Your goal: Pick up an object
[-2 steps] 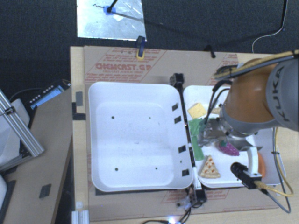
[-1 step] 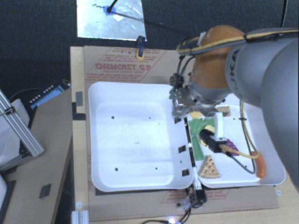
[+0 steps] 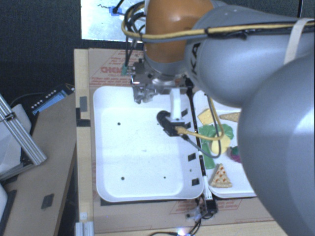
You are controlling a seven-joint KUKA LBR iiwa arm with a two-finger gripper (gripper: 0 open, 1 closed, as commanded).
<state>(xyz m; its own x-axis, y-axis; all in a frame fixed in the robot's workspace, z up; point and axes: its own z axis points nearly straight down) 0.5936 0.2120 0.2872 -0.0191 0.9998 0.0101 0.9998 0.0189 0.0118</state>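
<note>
**Grey arm (image 3: pixel 256 82) across the right bin (image 3: pixel 236 194); no pick made**

Your candidates lie in the right bin: a pizza-slice toy (image 3: pixel 220 177) near its front edge, and a green piece (image 3: pixel 212 132) and a yellow wedge (image 3: pixel 206 116) by its left wall. The gripper (image 3: pixel 141 93) hangs at the left bin's (image 3: pixel 138 181) back edge, well apart from them; you cannot tell whether it is open or closed. Nothing is seen held. By my judgement, approach, grasp and lift all remain.

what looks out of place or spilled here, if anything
Nothing stands out. The pizza slice, green toy and yellow wedge all lie inside the right bin, none over its rim.
</note>
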